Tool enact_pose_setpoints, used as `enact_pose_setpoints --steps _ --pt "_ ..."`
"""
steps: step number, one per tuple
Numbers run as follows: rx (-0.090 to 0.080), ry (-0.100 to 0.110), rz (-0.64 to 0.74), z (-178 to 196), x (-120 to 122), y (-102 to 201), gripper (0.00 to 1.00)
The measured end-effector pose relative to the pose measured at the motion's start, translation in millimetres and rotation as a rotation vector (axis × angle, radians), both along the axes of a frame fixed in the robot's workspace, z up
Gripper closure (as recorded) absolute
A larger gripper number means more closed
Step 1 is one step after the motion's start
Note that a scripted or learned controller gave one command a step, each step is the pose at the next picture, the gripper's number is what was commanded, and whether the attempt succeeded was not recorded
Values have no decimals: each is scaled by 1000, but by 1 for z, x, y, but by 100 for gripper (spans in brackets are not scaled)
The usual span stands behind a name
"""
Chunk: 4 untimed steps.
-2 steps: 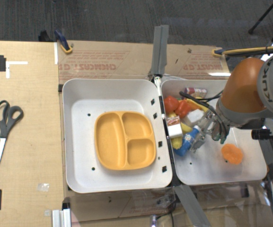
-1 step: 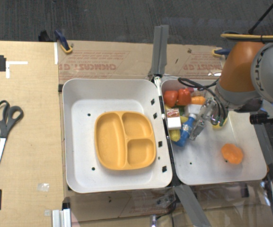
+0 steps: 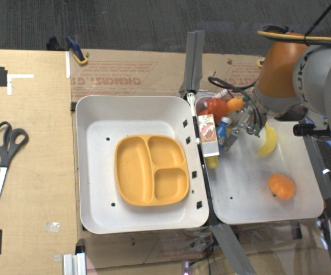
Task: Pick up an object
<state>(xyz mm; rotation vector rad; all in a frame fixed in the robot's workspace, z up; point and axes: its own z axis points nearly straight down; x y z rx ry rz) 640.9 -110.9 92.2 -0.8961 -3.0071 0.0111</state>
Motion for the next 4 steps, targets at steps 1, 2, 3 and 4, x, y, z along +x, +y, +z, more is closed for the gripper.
enact_pose_setpoints --steps 1,2,3,4 --pt "2 -14 -330 24 8 -112 0" --pt "2 -12 -423 3 1 -111 0" --pt "0 -5 -418 13 1 -110 100" --pt "3 -10 -452 141 -14 -38 100"
